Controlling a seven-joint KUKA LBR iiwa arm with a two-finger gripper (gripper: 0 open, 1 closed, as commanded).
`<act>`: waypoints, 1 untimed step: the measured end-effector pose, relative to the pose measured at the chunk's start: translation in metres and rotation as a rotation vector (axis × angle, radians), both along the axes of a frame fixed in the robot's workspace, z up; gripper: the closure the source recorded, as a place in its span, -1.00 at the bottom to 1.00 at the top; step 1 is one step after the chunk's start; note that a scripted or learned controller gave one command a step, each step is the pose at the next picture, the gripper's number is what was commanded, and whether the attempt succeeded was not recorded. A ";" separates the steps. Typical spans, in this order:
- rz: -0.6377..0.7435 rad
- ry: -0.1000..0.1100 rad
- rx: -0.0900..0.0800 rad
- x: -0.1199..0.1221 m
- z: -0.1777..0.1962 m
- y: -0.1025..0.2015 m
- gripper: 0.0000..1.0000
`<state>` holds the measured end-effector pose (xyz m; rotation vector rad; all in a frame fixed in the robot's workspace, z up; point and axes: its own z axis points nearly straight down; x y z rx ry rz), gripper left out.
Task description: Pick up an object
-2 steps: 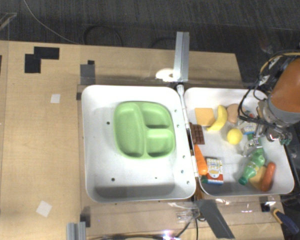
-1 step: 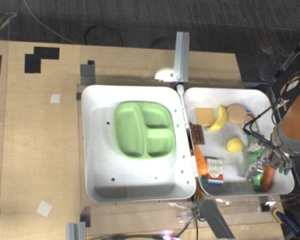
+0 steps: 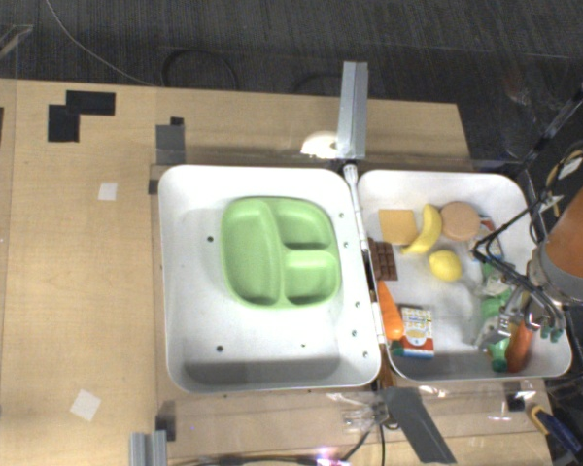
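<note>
The left white bin holds a green divided tray. The right bin holds a banana, a lemon, a round bun, an orange wedge, a chocolate bar, a carrot along its left wall and a small carton. The gripper sits low at that bin's near right corner, among green and orange pieces.
</note>
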<state>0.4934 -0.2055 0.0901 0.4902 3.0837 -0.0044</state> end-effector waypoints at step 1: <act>0.023 0.000 -0.001 0.000 0.000 0.000 -1.00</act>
